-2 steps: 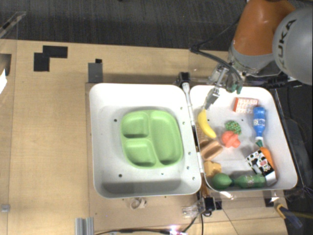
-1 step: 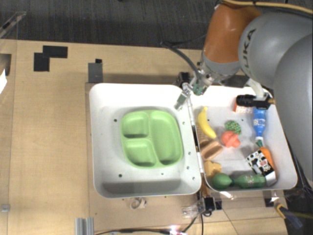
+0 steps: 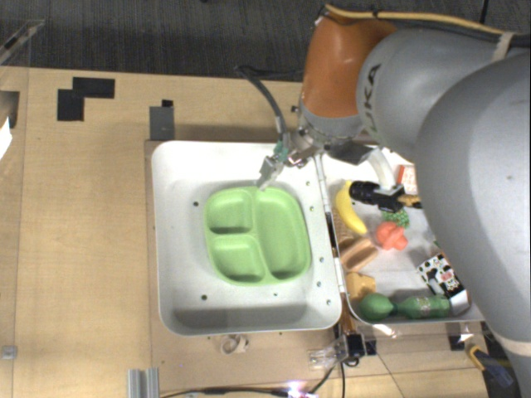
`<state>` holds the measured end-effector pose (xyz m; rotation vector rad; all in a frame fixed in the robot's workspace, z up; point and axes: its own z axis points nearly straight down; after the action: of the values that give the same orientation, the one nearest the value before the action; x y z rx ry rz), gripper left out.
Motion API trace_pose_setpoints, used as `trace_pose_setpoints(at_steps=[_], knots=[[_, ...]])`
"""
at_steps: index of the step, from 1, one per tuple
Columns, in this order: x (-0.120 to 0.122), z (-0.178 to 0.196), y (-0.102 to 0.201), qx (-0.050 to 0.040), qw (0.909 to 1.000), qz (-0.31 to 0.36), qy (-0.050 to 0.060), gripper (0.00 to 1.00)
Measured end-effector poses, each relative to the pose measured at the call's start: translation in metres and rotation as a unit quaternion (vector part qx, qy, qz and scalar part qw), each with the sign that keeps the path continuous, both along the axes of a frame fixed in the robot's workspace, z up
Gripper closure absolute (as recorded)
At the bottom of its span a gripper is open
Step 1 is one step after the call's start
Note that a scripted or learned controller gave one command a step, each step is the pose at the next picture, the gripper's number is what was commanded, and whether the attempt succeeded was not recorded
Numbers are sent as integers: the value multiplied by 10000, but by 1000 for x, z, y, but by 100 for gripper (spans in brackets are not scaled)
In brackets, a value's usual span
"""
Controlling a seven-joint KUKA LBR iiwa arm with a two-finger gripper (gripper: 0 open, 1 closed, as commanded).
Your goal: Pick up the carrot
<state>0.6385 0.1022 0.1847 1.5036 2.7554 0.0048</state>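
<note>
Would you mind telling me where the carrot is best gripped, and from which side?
Probably the orange body of the carrot, taken from straight above and squeezed across its short width. It lies flat with its green top toward the far wall, and the tan piece crowds its near-left end.

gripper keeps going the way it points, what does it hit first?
Most likely the green tray: the gripper points down-left at its upper rim in the left bin. Height above it is unclear.
</note>
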Motion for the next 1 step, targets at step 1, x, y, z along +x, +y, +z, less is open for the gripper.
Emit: trace_pose_setpoints(at_steps=[1], knots=[[-9,-89,64,1,9995,-300,-39,0]])
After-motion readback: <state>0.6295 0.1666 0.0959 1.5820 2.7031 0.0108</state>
